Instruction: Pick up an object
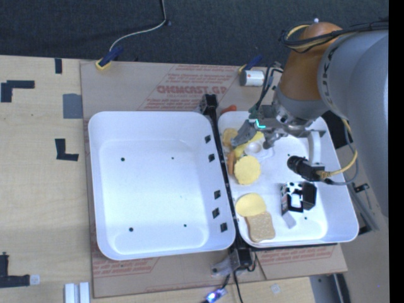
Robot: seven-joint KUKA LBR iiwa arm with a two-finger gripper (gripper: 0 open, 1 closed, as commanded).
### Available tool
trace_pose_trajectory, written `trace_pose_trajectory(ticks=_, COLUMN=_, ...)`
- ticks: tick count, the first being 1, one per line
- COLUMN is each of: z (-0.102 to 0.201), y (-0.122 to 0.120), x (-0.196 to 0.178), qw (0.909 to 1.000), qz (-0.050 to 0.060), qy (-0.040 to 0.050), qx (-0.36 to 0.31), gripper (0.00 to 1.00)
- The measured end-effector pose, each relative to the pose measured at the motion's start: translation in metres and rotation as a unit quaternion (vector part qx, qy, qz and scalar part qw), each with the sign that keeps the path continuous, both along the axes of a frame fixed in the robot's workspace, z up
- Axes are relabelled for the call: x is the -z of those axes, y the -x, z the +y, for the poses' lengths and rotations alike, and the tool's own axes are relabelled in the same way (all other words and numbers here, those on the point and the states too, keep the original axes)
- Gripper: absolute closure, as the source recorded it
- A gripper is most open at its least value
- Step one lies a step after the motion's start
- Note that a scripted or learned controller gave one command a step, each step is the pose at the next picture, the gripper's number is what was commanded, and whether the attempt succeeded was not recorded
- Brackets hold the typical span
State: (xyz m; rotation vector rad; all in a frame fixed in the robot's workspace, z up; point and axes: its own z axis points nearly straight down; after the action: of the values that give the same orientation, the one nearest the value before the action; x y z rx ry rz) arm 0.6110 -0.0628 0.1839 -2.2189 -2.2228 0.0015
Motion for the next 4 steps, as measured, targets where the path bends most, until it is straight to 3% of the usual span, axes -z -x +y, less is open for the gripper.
trace_pose_trajectory(ticks=1, z=0.121, y=-0.042, x=0.0, qw=1.0, qz=-0.001, qy=-0.0026, qx=-0.006, gripper=0.0)
trace_pose_trajectory(ticks=2, z=0.168, y=-0.029, x=-0.051, qw=1.0, qz=-0.002, qy=-0.0016, qx=-0.003, gripper=0.0)
trace_pose_trajectory(ticks=3, z=0.164, y=-0.028, x=-0.058, qw=1.0, qz=0.001, qy=0.0005, qx=-0.001, gripper=1.0)
trace_pose_trajectory(ticks=4, z=0.182, y=-0.043, x=-0.164, qw=1.0, qz=-0.006, qy=-0.0013, qx=-0.001, gripper=1.0)
